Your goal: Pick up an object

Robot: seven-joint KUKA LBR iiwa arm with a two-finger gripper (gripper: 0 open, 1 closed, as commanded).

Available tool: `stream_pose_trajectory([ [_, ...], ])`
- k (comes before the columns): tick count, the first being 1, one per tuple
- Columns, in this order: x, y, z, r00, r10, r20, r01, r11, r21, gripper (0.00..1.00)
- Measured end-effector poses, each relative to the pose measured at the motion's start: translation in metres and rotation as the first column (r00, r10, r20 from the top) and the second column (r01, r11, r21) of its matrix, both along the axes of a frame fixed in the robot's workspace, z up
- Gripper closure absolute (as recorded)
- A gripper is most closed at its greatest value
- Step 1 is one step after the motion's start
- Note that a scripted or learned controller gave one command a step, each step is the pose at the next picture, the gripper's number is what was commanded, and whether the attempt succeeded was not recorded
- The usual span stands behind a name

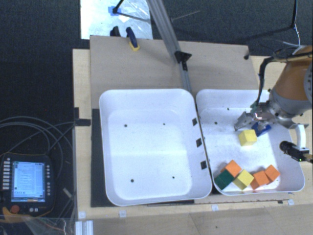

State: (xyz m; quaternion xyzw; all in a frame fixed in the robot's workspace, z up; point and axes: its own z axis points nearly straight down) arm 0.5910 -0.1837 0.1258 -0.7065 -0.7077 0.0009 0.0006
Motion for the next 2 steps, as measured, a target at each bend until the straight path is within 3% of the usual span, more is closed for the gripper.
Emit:
stream_pose_trajectory([
  [1, 0.001, 0.000, -0.020, 1.000, 0.001, 0.002, -0.001, 1.000, 0.000, 0.00],
  [2, 0.002, 0.000, -0.008, 1.000, 0.003, 0.007, -0.003, 1.000, -0.001, 1.00],
])
